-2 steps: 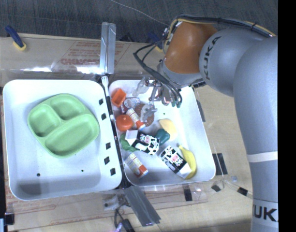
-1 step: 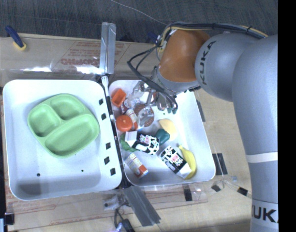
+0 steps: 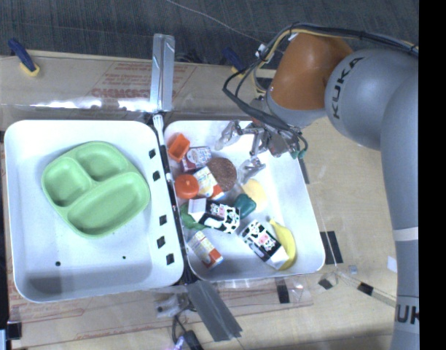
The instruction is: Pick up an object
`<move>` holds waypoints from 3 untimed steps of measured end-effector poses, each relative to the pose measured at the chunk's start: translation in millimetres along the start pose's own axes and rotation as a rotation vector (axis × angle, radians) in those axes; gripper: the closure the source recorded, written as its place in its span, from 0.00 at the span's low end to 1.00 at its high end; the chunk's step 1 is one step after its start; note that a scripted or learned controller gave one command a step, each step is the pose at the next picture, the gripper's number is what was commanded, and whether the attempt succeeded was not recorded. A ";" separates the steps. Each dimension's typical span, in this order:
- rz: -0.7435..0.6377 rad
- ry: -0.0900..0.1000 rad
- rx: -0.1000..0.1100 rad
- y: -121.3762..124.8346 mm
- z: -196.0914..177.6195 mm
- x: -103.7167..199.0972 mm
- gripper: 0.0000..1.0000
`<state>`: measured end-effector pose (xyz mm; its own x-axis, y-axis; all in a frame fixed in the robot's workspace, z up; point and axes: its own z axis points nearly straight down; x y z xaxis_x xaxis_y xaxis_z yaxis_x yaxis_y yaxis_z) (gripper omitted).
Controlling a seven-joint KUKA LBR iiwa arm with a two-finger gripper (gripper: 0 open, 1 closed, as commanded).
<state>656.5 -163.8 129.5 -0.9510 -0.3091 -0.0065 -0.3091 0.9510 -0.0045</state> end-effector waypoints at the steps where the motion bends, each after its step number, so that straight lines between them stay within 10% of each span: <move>1: 0.158 0.006 -0.004 54.0 37.7 39.6 0.00; 2: 0.223 0.006 -0.004 104.9 36.6 85.0 0.00; 3: 0.076 -0.005 0.005 8.0 -121.1 20.3 0.00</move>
<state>633.8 -162.2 250.4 -0.9717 -0.2357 -0.0125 -0.2356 0.9718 -0.0089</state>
